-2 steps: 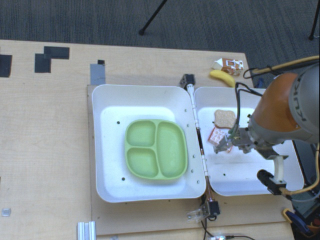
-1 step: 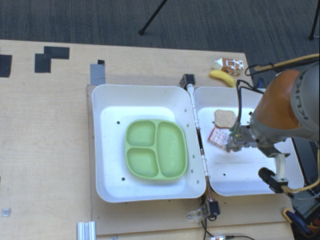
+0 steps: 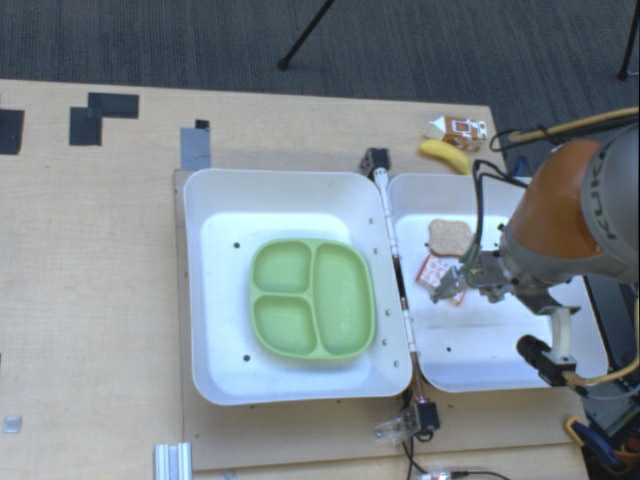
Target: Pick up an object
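Observation:
In the right bin [image 3: 480,363] lie a tan slice of bread [image 3: 449,235] near the back and a small red-and-white packet [image 3: 436,270] just in front of it. My gripper [image 3: 452,286] hangs low over the packet's right edge, with the grey arm and its orange band [image 3: 560,208] reaching in from the right. The packet pokes out to the left of the fingers; whether it sits between them is hidden. A green three-compartment plate [image 3: 311,298] lies in the middle of the left bin [image 3: 225,358].
Behind the right bin, on the bench, rest a yellow banana [image 3: 444,154] and a small orange-and-white carton [image 3: 460,128]. A black clamp [image 3: 376,160] sits at the back where the bins meet. Cables run along the arm at right.

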Controlling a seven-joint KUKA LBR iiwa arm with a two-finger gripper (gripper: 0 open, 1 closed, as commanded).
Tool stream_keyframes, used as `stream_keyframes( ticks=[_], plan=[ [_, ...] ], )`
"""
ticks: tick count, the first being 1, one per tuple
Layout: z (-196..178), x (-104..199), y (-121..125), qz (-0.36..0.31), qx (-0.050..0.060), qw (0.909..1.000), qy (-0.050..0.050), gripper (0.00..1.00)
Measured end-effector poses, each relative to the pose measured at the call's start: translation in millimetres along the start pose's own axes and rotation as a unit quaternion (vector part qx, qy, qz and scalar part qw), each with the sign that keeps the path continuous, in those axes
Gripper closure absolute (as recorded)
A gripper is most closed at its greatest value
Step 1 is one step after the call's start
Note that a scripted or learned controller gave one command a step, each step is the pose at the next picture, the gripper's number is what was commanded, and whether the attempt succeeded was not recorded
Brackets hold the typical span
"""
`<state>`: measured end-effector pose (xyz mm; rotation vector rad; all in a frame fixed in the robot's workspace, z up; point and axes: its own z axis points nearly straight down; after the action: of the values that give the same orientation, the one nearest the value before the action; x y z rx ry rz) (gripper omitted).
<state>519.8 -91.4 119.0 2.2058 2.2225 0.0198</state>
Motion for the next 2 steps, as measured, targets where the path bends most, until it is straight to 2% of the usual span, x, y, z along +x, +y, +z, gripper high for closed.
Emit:
stream_keyframes(
  ticks=[1,2],
  plan=[
    [31.6,5.6,-30.7,0.003,0.003,1.0,-0.001,0.0],
    [20.2,5.8,-28.2,0.003,0.0,1.0,-0.002,1.0]
  ],
)
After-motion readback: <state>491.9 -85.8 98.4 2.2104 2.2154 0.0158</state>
